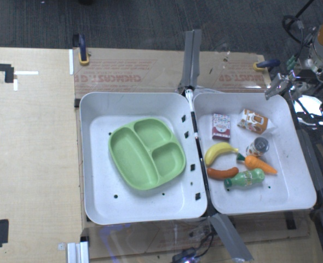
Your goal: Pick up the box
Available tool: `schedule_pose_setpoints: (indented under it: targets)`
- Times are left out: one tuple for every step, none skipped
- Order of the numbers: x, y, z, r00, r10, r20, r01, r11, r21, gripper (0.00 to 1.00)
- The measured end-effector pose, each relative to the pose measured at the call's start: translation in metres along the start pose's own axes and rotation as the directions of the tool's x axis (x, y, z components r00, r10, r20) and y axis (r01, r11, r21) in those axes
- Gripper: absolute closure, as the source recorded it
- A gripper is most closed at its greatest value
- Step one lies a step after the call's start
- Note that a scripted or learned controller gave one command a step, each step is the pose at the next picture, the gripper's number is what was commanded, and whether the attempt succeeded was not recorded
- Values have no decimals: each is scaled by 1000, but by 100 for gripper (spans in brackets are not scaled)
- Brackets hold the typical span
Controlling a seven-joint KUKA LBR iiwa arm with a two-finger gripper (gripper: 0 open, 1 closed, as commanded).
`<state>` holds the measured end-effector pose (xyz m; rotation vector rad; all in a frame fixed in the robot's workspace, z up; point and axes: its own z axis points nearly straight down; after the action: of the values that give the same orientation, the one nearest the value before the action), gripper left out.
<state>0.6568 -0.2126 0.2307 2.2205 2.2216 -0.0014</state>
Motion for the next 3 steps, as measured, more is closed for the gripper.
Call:
schedule_pose_setpoints:
  targets:
    - [53, 2, -15, 995, -104, 1, 104, 995, -1, 0]
    - [114, 2, 74, 987, -158, 0, 158, 987, 0, 0]
    - [114, -7, 138, 907, -420, 0, 420, 907, -1, 0]
